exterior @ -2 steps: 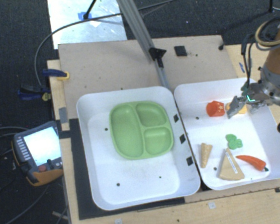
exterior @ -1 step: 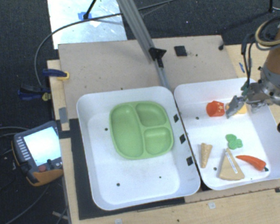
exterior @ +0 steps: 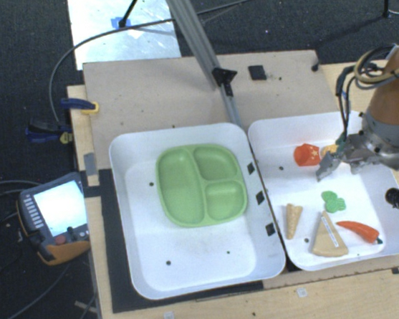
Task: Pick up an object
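**Gripper over right bin, nothing held yet**

Two-finger gripper (exterior: 328, 167) sits with jaws spread and nothing between them. Closest target: the small red-orange plastic toy (exterior: 306, 154), just beside the jaws toward the bin's far-left side. Looks light, rigid, a bit slick (my guess). It is blobby with no clear long axis, so pinch across its middle. Green leafy toy (exterior: 333, 201) lies below the jaws.
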